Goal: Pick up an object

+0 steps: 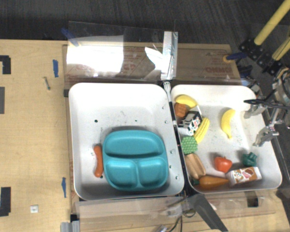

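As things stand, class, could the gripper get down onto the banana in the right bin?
Probably yes. The banana lies alone on bare bin floor, apart from the other toys, and the gripper sits just to its right at the bin's edge, with nothing between them.

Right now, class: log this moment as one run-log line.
task: pick object | gripper: over right bin edge | nearest: banana | held: nothing seen

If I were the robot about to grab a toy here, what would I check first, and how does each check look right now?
1. End effector over the right white bin: ok, at its right edge.
2. Toys within that bin: ok, yellow plastic banana and red plastic tomato lie there.
3. Banana free of neighbours: ok, bare floor around it.
4. Something already held: cannot tell.
5. Teal divided plastic tray out of the way: ok, it sits in the left white bin.
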Robot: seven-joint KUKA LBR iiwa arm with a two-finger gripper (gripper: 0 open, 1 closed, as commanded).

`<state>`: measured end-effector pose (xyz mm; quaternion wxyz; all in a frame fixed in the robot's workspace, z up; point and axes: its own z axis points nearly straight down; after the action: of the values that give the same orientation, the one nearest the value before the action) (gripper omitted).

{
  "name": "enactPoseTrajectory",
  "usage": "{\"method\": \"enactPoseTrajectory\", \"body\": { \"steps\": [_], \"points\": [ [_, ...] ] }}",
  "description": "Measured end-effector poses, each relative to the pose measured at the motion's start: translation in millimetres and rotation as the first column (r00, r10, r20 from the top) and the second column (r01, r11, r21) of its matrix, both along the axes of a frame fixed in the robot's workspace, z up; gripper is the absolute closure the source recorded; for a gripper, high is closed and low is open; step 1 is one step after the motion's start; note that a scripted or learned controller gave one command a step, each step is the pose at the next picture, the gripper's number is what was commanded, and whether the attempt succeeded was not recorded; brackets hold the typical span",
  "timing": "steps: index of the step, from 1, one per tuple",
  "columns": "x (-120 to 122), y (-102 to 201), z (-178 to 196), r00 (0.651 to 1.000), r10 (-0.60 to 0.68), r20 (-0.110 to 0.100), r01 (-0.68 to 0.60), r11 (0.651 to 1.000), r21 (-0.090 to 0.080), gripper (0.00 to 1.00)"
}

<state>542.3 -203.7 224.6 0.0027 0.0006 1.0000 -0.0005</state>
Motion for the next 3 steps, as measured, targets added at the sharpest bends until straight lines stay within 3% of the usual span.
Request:
{"method": "enactPoseTrajectory", "body": {
  "steps": [1,2,3],
  "points": [
    [27.9,-11.3,-114.4,1.000,0.007,0.023,-0.007,1.000,-0.009,0.00],
    [35.6,65.1,-135.8,0.999,-0.045,0.006,0.045,0.999,0.004,0.00],
    [98.8,49.6,-136.7,1.000,0.022,0.005,-0.022,1.000,-0.001,0.00]
  ]
}}
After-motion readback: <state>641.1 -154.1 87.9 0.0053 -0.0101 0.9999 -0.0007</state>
